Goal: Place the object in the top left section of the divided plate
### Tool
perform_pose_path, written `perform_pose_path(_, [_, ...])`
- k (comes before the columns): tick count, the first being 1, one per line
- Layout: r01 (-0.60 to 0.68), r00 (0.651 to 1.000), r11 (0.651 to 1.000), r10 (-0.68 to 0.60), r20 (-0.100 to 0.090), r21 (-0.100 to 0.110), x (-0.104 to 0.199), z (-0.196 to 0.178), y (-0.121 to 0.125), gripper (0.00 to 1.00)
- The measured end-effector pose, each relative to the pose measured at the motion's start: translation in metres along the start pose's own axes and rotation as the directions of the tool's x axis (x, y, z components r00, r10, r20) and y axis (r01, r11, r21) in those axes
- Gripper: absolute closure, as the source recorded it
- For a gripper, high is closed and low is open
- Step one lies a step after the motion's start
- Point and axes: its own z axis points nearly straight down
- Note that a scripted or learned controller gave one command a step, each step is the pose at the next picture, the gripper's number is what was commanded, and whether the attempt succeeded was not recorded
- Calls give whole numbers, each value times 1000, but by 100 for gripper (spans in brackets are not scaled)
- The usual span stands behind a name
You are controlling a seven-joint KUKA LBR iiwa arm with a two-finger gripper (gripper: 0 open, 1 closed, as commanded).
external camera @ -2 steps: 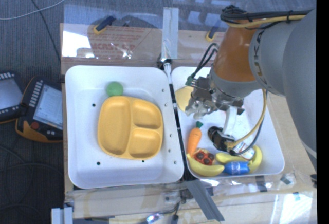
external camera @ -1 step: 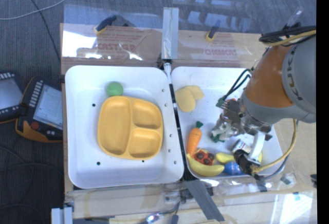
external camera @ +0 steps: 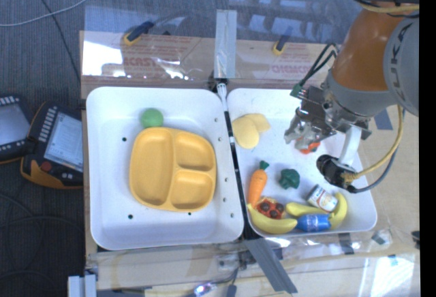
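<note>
Down in the right white bin (external camera: 368, 210), toward the lower right of the frame, a cluster of toys crowds the floor: an orange plastic carrot with a green top (external camera: 257, 184), a dark green broccoli piece (external camera: 289, 178), a yellow banana (external camera: 325, 210) with a small white can (external camera: 321, 197) leaning on it, a blue can (external camera: 314, 223) just below, and a yellow bowl-like piece holding red berries (external camera: 271, 212). A pale yellow rounded toy (external camera: 248, 129) lies at that bin's upper left, near the divider between the bins.

Above the right bin hangs the gripper (external camera: 308, 139), under the grey arm with its orange band (external camera: 364, 50). A small red-orange object (external camera: 308, 146) sits at its fingertips, seemingly pinched between them, though the view is too coarse to be sure.

In the left white bin (external camera: 109, 221), the yellow divided plate (external camera: 172, 167) lies near the centre, tilted slightly, with one long section on its left and two smaller ones on its right. A green ball (external camera: 152, 117) rests just beyond the plate's upper left rim. Black cables (external camera: 381, 159) loop from the wrist over the right bin.
</note>
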Motion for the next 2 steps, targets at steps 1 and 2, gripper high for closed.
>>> perform_pose_path(1, [-50,999,999,50,4,0,64,78,120,100])
perform_pose_path(2, [-167,986,986,167,4,1,-3,85,62,100])
